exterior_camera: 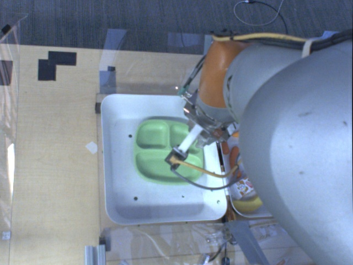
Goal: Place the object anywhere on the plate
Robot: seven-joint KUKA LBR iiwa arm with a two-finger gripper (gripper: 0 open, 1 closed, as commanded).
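Observation:
A light green divided plate (160,150) lies in the left white bin (118,164), with nothing that I can see resting on its compartments. My gripper (207,132) hangs over the plate's right edge, at the end of the grey arm with the orange band. The wrist covers most of it from above. I see no object held in it.
The arm hides most of the right bin. In the strip that shows lie a reddish-orange item (235,154), a white and red printed item (243,189) and a yellow item (249,204). The wooden bench (55,164) stretches to the left.

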